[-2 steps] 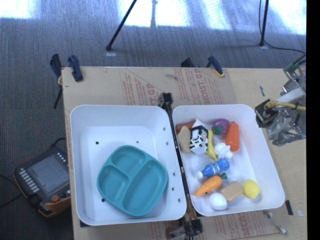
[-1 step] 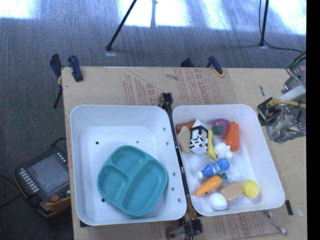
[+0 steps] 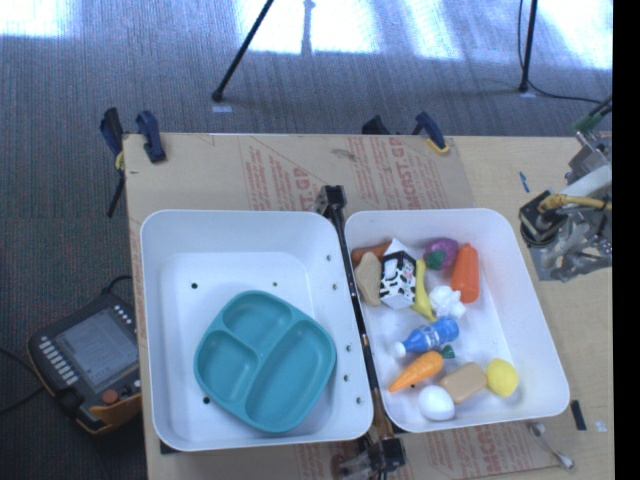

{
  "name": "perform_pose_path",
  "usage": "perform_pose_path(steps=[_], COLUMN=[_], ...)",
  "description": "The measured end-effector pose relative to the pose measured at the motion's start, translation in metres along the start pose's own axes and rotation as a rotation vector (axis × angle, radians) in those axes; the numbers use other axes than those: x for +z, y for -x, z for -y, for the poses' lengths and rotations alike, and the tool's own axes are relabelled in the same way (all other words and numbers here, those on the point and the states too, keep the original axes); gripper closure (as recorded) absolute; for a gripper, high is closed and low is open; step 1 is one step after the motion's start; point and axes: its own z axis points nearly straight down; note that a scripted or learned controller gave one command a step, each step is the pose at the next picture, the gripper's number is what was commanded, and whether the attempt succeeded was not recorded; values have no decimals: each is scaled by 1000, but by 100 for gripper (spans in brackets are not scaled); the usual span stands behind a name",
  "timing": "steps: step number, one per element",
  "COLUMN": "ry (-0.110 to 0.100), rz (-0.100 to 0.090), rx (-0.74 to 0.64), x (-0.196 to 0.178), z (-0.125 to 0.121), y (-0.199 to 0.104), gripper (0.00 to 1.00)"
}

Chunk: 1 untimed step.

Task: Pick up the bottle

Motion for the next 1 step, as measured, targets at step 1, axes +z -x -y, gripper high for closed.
perform_pose_path(steps=[1], ry=[3], rz=[-1], rx=[-22], x=[-9], z=[0], y=[-2], gripper=[100])
